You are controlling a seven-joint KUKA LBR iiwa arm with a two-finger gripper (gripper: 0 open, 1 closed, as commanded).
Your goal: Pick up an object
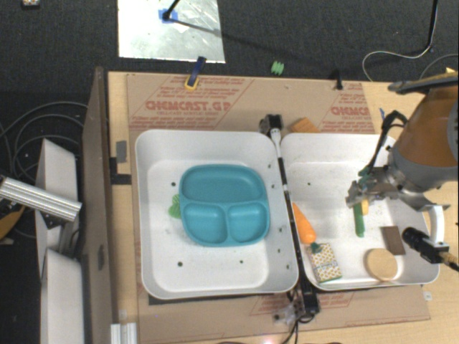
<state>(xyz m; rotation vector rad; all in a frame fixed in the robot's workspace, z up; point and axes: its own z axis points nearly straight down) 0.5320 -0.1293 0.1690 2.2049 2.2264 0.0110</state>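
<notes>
At the right of the frame, the gripper [361, 196] hangs in the right bin [323, 156] directly above a green marker [359, 221], with a yellowish piece at its tip; whether it pinches anything cannot be told. A clean grasp calls for descending straight, straddling the marker's narrow width, clear of the brown block [392, 239].

Right bin [323, 153] far half lies open; carrot [304, 225], packet [325, 262], marker [358, 219] and disc [381, 264] crowd its near edge.
</notes>
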